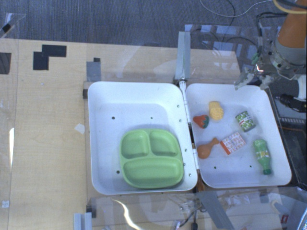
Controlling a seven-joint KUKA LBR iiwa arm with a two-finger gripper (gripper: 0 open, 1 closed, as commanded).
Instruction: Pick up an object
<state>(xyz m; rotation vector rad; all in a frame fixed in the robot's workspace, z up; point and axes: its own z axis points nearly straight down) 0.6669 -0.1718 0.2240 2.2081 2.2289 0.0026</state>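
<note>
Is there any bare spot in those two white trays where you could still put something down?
Yes. The left bin is bare along its far half and left side, around the green divided plate. The right bin is crowded in the middle: corn, strawberry, drumstick, red box, green can, green bottle. Its near edge and far left corner stay free.

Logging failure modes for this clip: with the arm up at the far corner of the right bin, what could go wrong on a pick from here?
1. The orange drumstick lies touching the red-and-white box; a grasp may nudge or catch both.
2. The strawberry sits near the bin wall, which could block the gripper.
3. The green bottle lies on its side and may roll.
</note>
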